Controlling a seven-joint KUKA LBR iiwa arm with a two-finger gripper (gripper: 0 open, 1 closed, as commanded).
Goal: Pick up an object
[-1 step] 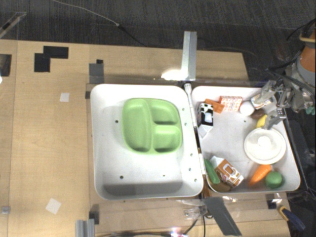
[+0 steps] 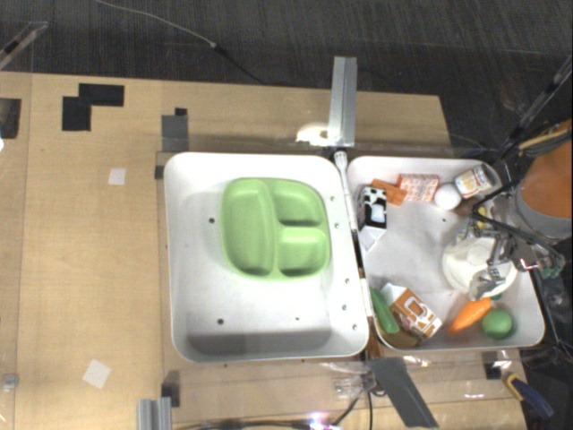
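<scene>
My gripper (image 2: 491,274) hangs low in the right bin (image 2: 407,240), near its right side, over a white rounded object (image 2: 463,262). Just below it lie an orange carrot (image 2: 471,313) and a green ball (image 2: 498,322). A brown and white packet (image 2: 414,314) and a green stick-shaped item (image 2: 384,311) rest at the bin's front left. Along the back are a black and white box (image 2: 373,206), an orange packet (image 2: 410,189), a white ball (image 2: 447,197) and a small labelled bottle (image 2: 474,181). The arm's orange band (image 2: 546,186) covers the bin's right rim.
The left bin (image 2: 192,267) holds a green divided plate (image 2: 273,226). A metal post (image 2: 344,101) stands behind the wall between the bins. Dark cables (image 2: 501,227) trail from the wrist over the right bin. Bare wooden bench (image 2: 81,267) stretches to the left.
</scene>
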